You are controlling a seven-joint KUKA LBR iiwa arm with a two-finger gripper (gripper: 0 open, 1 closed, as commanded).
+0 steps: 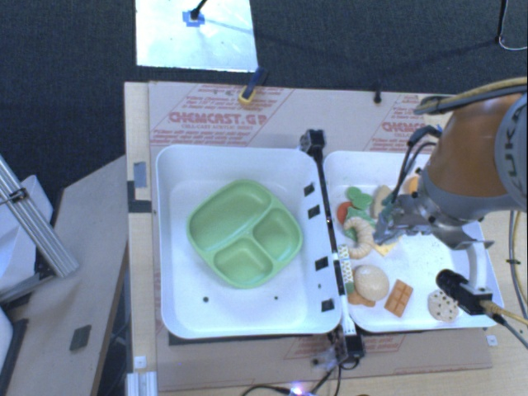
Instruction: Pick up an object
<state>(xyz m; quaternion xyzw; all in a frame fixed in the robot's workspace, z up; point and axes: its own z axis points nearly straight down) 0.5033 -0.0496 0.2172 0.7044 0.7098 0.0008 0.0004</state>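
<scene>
I see gripper [386, 231] low in right bin [412, 316], over curled shrimp toy [360, 236]. Can't tell finger state. Green tray [244, 233] in left bin [177, 304].

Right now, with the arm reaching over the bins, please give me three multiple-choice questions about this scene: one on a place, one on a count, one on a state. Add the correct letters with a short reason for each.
1. Where does the green plate lie?
A. in the left bin
B. in the right bin
C. on the bench outside the bins

2. How many compartments does the green plate have?
A. two
B. three
C. five

3. How does the green plate lie?
A. upside down
B. standing on its edge
C. flat, hollow side up

Answers:
1. A: the plate rests in the left bin, while the small toy foods, such as the orange block and the round cookie, lie in the right bin.
2. B: two ridges split it into three hollows.
3. C: its three hollows face the camera.
</scene>
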